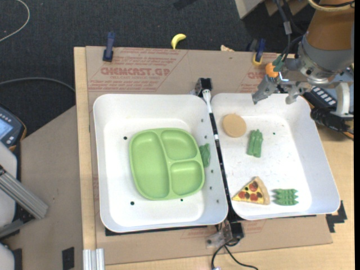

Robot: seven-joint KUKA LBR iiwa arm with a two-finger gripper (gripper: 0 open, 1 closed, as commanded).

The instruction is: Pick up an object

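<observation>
The right bin (315,151) holds a round tan cookie (234,125), a green vegetable piece (255,143), a pizza slice (252,192) and a small green leafy piece (285,196). My gripper (277,93) hangs over the bin's far edge, up and right of the cookie. Its two fingers are spread apart, open, with nothing between them. The grey arm with its orange band (332,21) rises behind it at the top right.
A green three-part plate (166,163) lies in the left bin (112,122). A small green piece (204,154) sits by the plate's right rim. A black divider (212,129) runs between the bins. Blue clamps (108,46) hold the cardboard base, and a yellow banana (178,39) lies beyond it.
</observation>
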